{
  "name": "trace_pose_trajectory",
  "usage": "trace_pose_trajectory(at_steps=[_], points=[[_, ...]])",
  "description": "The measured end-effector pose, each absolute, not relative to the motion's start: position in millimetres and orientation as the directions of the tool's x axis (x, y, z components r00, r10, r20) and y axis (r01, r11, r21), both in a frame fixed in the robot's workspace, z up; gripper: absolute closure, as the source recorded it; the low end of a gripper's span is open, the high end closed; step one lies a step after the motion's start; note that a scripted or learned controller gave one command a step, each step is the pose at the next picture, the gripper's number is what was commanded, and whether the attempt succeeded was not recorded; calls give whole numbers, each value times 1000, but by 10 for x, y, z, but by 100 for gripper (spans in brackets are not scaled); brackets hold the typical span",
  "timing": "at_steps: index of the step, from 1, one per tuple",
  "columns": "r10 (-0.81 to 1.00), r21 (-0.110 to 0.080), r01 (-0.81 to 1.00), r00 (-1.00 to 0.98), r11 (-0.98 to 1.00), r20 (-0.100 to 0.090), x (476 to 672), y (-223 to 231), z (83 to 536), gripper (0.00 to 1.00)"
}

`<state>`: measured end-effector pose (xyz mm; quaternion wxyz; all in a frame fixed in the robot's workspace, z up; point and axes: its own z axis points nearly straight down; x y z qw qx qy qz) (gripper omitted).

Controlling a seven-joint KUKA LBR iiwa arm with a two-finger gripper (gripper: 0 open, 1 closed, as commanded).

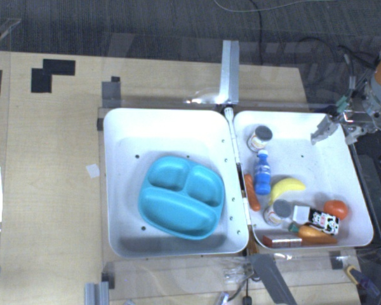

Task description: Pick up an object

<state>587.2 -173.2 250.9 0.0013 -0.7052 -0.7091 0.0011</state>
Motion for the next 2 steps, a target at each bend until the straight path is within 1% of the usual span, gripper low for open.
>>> trace_pose_trajectory(at_steps=[1, 2], points=[[1000, -4, 1000, 1, -1, 1, 5820, -2052, 1574, 0], [1000, -5, 1000, -1, 1, 2, 5830, -2044, 1654, 100]])
